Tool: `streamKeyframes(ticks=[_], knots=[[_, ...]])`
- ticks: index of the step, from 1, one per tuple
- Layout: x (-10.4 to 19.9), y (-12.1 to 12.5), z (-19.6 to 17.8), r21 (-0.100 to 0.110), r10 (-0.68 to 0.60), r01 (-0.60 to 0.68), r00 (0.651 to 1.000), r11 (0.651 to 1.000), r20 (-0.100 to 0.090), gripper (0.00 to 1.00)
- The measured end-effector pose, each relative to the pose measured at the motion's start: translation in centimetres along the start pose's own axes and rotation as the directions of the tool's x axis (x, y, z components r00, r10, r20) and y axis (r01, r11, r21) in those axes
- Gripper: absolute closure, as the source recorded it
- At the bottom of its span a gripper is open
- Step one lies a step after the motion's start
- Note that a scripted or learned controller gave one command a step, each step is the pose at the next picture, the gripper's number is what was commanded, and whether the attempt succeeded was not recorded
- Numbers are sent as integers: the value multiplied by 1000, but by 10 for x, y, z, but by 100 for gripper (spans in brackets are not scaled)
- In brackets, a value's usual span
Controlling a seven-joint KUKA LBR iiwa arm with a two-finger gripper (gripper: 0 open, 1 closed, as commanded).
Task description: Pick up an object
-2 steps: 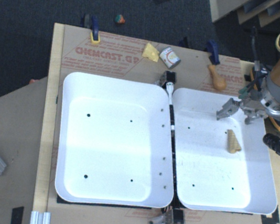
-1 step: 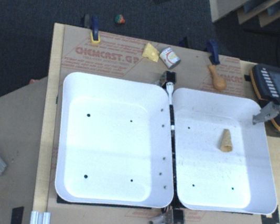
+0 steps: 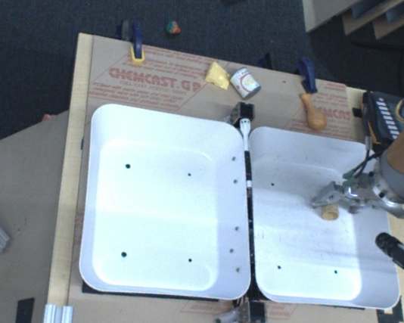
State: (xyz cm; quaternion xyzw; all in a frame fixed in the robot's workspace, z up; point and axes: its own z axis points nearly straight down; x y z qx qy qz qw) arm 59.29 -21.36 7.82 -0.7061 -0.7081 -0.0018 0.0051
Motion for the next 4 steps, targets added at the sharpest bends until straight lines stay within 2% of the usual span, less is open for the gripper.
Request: streamKeyframes(ticks=[1,2,3,4], knots=[[-2,1,-18,-7,0,0,1000,1000,8,100],[85,32,-5,-7,-6,6,1000,1000,7,100],[123,74,-63,1,-2,2,1000,1000,10,100],[167,75,-109,-11,-2,2,1000,1000,9,100]])
